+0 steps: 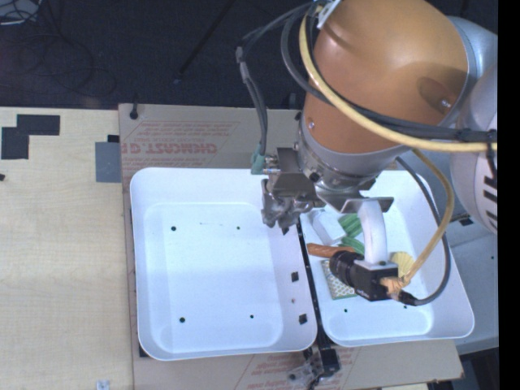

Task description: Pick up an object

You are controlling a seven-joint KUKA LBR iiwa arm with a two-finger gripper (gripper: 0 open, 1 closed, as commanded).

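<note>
Down at the near edge, a brown cardboard sheet point(390, 370) pokes out from under 2 white bins. The left bin point(140, 283) shows small dark dots on its floor. The right bin point(455, 319) carries the clutter, all bunched in its left half: nearest is a patterned card point(333, 283), lying flat close to the divider. Just beyond it, an orange stick point(319, 251) lies crosswise, and off to the right sits a yellow lump point(404, 260). A bit farther back there's a green piece point(351, 226), tucked under the arm's shadow.

Now the gripper point(281, 216): it hangs over the seam between the 2 bins, above the left bin's right rim, just left of the orange stick and green piece. Open or closed? Can't tell from here, and nothing is seen held in it.

Above looms the arm point(390, 63), its big orange dome wrapped in cables. Farthest back, the pale wooden worktop point(57, 242) runs off left.
</note>
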